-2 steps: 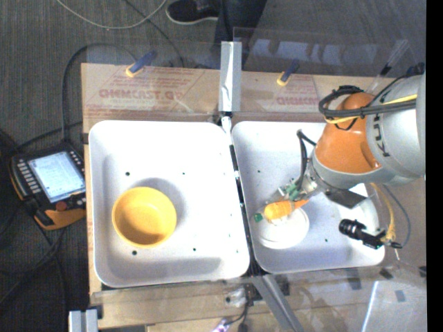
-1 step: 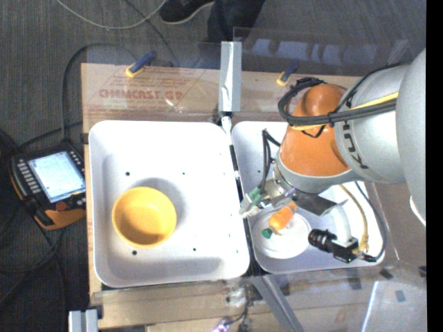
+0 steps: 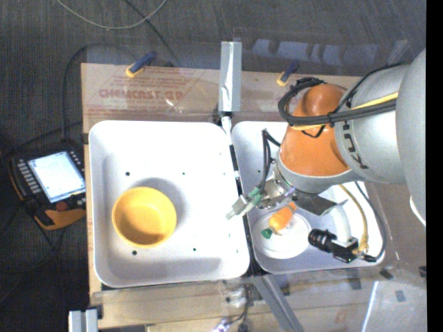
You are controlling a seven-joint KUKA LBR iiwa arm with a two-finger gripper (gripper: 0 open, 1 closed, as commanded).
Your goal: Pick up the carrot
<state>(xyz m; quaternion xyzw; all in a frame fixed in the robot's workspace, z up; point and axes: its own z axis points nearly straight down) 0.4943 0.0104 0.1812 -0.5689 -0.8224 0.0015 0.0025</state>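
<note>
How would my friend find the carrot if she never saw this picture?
Look in the right white bin, under the grey and orange arm. On the white plate there lies the carrot, small and orange with a green end, unlike the big yellow bowl opposite.

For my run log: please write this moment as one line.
gripper: over carrot | carrot: on white plate, right bin | yellow bowl: left bin

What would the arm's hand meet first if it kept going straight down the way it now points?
Probably the carrot, lying on the white plate in the right bin just under the hand; depth is hard to judge from above.
</note>
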